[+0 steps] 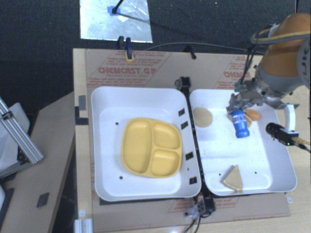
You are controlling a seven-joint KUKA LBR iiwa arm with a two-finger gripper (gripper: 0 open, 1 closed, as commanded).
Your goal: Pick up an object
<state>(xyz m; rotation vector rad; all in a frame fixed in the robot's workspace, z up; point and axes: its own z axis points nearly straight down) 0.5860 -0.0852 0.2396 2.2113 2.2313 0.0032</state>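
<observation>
The claw [237, 107] sits low in the right bin [272, 178], directly over the top of a blue bottle [240, 124]; whether it is open or gripping cannot be told. An orange piece [252, 114] lies just beside the bottle. A clean grasp likely means closing squarely on the bottle, then lifting straight up.

A small blue bottle [239, 123] with a white label band is seen in the upper right of the frame, inside the right white bin [252, 183]. It is tilted, its top lying directly under the end effector [236, 106], with a small orange object [252, 114] just beside it.
</observation>
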